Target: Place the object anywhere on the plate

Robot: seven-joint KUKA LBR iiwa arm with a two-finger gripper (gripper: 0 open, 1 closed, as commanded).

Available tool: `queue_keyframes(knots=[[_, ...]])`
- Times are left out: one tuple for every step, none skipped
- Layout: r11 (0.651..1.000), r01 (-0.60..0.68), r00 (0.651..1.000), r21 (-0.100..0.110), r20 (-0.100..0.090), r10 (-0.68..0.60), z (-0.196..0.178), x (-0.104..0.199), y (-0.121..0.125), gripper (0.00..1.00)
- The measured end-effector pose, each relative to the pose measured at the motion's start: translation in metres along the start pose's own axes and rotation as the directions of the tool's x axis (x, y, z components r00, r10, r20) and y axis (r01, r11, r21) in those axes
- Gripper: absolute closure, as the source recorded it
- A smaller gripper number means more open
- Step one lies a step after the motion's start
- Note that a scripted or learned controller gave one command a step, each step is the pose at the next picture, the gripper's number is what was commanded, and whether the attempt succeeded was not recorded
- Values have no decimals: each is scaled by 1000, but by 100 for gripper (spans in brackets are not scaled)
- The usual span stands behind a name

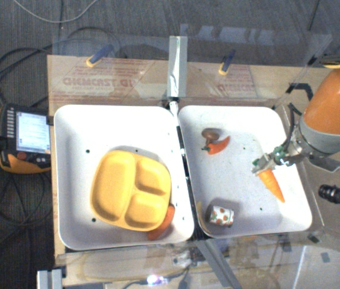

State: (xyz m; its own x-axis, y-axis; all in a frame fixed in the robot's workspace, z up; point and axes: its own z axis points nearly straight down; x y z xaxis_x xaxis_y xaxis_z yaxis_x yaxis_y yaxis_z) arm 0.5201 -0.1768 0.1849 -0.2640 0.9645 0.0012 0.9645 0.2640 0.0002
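So the yellow plate (132,189), the kind with divided sections, sits in the left bin (73,161), tilted a bit and taking up most of the middle. There's something reddish-orange (165,221) poking out from under its lower right edge, can't really make out what it is.

Over in the right bin (248,221) the carrot (272,184) lies near the right wall, green top pointing up-left and tip pointing down-right. The gripper (277,159) is right at the carrot's leafy end, touching or nearly touching it. It's small and partly blurred from up here, so I honestly can't tell how the claw is set or if it has anything pinched. The arm comes in from the right with its orange band (331,104) above the wrist.

Other stuff in the right bin: a red chili pepper (218,144) with a brownish object (210,133) just beside it near the top, and a small patterned cup (222,215) lying on its side near the bottom left corner, well apart from the carrot.
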Motion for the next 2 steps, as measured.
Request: queue_keyframes(knots=[[964, 266, 964, 2, -1, -266, 2, 84, 43, 100], [806, 592, 806, 0, 0, -592, 2, 138, 47, 100]])
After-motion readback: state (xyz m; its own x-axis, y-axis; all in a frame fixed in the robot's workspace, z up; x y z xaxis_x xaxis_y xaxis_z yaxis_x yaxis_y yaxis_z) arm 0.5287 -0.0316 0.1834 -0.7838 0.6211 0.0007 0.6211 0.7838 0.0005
